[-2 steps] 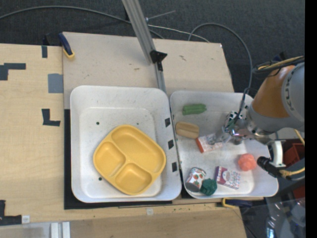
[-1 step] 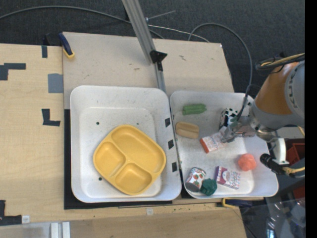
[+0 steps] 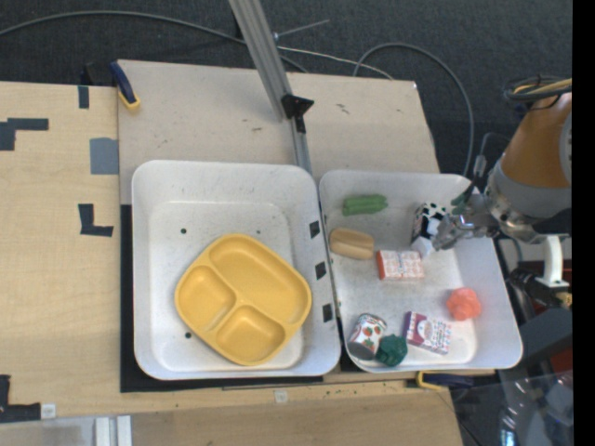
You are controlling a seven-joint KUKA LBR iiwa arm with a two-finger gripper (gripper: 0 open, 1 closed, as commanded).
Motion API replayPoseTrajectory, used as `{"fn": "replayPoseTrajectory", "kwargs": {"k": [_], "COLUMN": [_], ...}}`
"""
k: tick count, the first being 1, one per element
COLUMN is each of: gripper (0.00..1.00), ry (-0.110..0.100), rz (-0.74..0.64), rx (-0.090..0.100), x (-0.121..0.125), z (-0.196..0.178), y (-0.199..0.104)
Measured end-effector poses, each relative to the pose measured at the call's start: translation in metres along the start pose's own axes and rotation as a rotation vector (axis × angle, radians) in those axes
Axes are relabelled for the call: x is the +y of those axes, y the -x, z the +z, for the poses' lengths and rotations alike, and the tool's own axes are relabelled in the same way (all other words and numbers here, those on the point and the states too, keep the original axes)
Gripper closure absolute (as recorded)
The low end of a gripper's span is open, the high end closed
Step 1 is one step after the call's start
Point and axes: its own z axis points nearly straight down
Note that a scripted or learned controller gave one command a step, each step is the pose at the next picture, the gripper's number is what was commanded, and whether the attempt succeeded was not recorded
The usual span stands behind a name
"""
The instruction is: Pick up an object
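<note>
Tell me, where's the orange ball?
The orange ball lies in the right bin, near its right wall, just above the purple carton.

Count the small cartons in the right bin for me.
2. One pink carton lies mid-bin beside the bread roll; one purple carton sits near the front edge, below the orange ball. None looks hidden.

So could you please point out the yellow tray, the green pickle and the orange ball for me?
yellow tray (image 3: 244, 297): camera view, central divider.
green pickle (image 3: 364, 205): camera view, middle of its body.
orange ball (image 3: 464, 304): camera view, its top.
</note>
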Motion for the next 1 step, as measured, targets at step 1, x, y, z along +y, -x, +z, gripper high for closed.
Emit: {"fn": "replayPoseTrajectory", "kwargs": {"k": [1], "gripper": [1.00], "ry": [-0.001], "rz": [-0.001], "rx": [0.001], "x": [0.0088], "z": [-0.0480], "y": [-0.0060]}}
